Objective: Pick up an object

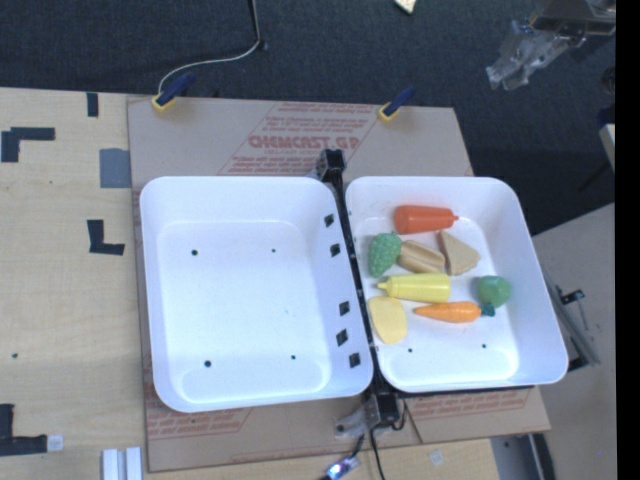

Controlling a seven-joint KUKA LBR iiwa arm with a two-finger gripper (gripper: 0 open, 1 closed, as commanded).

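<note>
- Evidently the grey metal pincer (520, 63) hangs well above and beyond the bins, over the dark floor; whether it is spread or closed cannot be told, and nothing shows in its grip.
- Well below and to its left, the shallow white right-hand bin (530, 353) keeps all the candidates together: a red-orange plastic pepper (424, 218), a green toy broccoli (384, 254), a yellow plastic corn cob (415, 288), an orange toy carrot (448, 312) and others.
- They lie crowded, several touching, so a clean pick likely favours an outer piece such as the carrot.
- Farther left, the second white bin (240, 298) sits on the cardboard-covered surface (290, 143), probably the drop side.
</note>
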